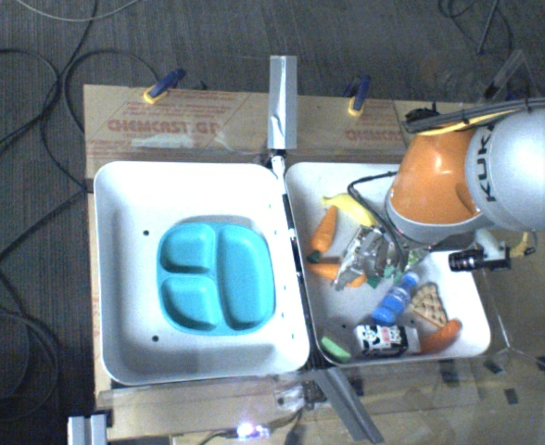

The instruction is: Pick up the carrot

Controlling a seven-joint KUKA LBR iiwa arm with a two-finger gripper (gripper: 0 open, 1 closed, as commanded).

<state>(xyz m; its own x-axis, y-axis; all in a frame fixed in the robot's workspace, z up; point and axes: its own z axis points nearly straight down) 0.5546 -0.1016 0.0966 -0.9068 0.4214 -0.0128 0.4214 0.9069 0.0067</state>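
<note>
A carrot point(324, 231) lies in the right bin point(476, 336), against its left wall near the far end. It is orange and tapered, and lies at a slant, with its far end to the right of its near end. It looks like a toy: probably light, stiff and smooth, so it could slip or roll. The thicker middle seems the best place to grip, across its width.

The gripper point(365, 260) hangs just right of the carrot, over a second orange piece point(323, 269). Whether it is wide or closed cannot be told, and nothing visibly sits in it.

A banana point(347, 204) lies just beyond. A blue tray point(219, 276) sits in the left bin point(124, 202).
</note>
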